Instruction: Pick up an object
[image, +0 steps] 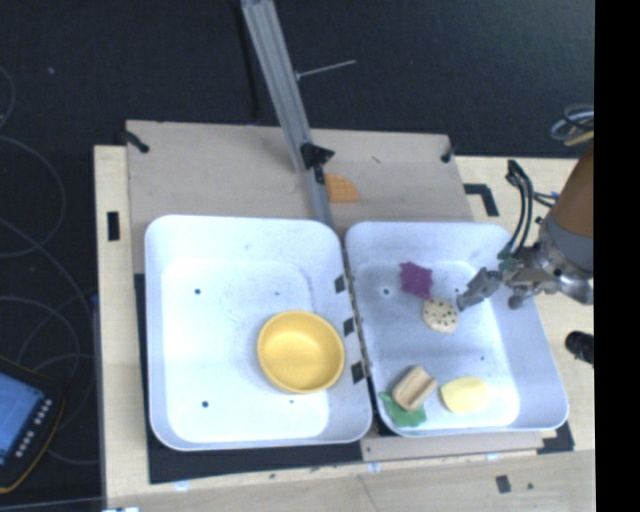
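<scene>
**Grasp risk — gripper low over the right bin**

Landmark: the round speckled cookie (439, 315), lying in the middle of the right bin (530, 350).

Nearest the camera from the cookie, by the bin's front wall, lie a yellow lemon-like piece (465, 394) and a tan block (413, 385) resting on a green scrap (407, 414). Just behind the cookie sits a purple piece (415, 278).

The gripper (478, 288) hangs just right of the cookie, one dark finger (470, 294) nearly touching its edge. Whether it stands wide or narrow cannot be told; nothing is seen between its fingers.

Likely faults: a descent this far off-centre may nudge the cookie aside rather than straddle it — and a flat, thin piece can slip free on closing. The yellow bowl (300, 350), well left in the other bin (200, 300), is no obstruction.
</scene>
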